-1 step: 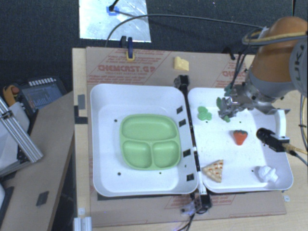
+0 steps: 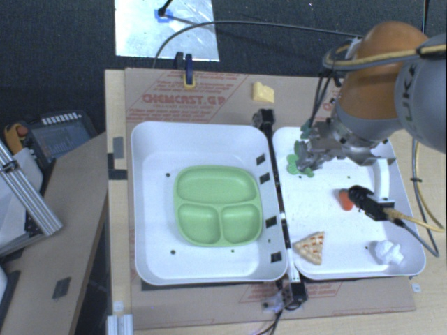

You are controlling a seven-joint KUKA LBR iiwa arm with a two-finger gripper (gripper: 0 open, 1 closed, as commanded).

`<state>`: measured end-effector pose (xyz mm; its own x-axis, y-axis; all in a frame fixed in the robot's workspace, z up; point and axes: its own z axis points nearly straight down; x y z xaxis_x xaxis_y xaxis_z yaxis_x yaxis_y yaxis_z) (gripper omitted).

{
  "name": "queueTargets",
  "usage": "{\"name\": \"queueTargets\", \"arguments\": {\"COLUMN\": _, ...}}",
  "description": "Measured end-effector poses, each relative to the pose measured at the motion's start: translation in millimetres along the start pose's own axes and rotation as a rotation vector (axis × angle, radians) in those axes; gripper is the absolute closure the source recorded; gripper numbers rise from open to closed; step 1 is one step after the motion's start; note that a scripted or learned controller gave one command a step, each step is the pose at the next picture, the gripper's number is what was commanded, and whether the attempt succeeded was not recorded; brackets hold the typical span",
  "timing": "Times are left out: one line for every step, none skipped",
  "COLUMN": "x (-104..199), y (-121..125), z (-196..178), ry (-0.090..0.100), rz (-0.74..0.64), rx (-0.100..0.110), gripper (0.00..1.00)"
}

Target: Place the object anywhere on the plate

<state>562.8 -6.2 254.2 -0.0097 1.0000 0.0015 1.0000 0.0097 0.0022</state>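
Bright, even light is coming down from overhead. The left bin (image 2: 150,187) and the right bin (image 2: 332,218) are almost washed out white. The silver sheet (image 2: 140,19) up top is glaring hard. The green plate (image 2: 216,204) reads clean, with only soft shading in its hollows. The arm (image 2: 384,54) looks slightly soft, and there's grain across the dark floor (image 2: 56,40).

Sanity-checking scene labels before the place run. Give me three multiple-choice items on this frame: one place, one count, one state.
1. The green plate lies in: A the view's left bin; B the other bin; C on the bare bench.
2. Compartments in the plate: A two; B three; C five.
3. The plate sits: A flat, hollows up; B upside down; C propped on edge.
Answers: 1 A, it sits mid-floor in that bin. 2 B, one wide hollow above two smaller ones. 3 A, dividers and hollows face the camera.
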Motion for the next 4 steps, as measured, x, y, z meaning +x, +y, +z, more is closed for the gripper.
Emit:
{"name": "queueTargets", "arguments": {"x": 52, "y": 3, "z": -2, "ry": 0.001, "rz": 0.0, "rx": 0.0, "gripper": 1.0}}
{"name": "queueTargets", "arguments": {"x": 97, "y": -4, "z": 4, "ry": 0.0, "rz": 0.001, "rx": 0.001, "gripper": 1.0}}
{"name": "queueTargets", "arguments": {"x": 150, "y": -11, "z": 27, "ry": 0.0, "rz": 0.0, "rx": 0.004, "gripper": 1.0}}
{"name": "queueTargets", "arguments": {"x": 188, "y": -4, "z": 22, "ry": 0.0, "rz": 0.002, "rx": 0.0, "gripper": 1.0}}
